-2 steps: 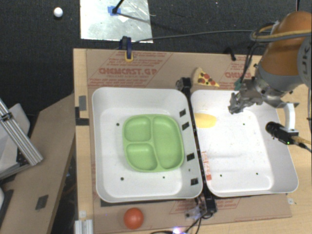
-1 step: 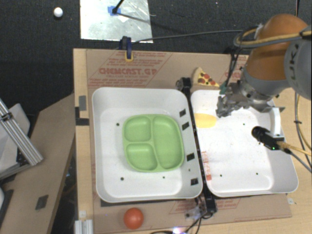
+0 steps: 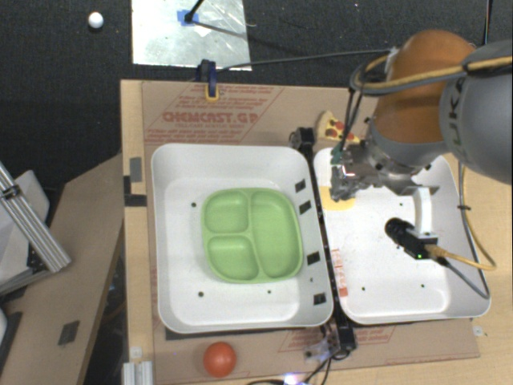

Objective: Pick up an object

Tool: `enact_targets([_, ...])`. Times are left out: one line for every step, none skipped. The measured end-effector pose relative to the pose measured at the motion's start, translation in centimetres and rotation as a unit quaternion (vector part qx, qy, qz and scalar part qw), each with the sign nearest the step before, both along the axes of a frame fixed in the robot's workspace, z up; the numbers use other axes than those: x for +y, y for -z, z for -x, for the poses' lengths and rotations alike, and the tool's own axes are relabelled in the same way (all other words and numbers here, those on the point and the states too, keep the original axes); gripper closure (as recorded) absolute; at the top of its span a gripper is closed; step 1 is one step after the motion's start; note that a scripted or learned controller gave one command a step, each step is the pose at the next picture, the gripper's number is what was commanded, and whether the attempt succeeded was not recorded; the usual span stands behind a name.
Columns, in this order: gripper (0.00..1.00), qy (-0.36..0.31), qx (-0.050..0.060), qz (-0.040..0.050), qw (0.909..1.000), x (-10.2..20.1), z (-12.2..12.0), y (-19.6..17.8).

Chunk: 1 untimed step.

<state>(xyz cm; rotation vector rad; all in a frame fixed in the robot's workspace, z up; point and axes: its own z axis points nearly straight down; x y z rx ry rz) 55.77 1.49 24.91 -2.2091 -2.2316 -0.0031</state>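
Note:
My gripper [image 3: 343, 184] hangs low over the far left corner of the right bin [image 3: 401, 295], at the end of the grey and orange arm. Directly below it a small yellow object [image 3: 345, 200] lies on the bin floor, partly hidden by the gripper. From this angle I cannot tell whether the gripper touches the object. A green divided plate [image 3: 251, 235] lies flat in the middle of the left bin [image 3: 184, 295].
A black piece with a white bracket and a yellow cable [image 3: 407, 239] hangs over the middle of the right bin. An orange ball [image 3: 219, 358] rests on the bench in front of the left bin. A small yellow item [image 3: 328, 122] lies behind the bins.

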Motion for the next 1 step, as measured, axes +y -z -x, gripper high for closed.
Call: enact_targets([1.00,0.001,0.000,0.0004,1.0000,4.61,0.30,0.25])
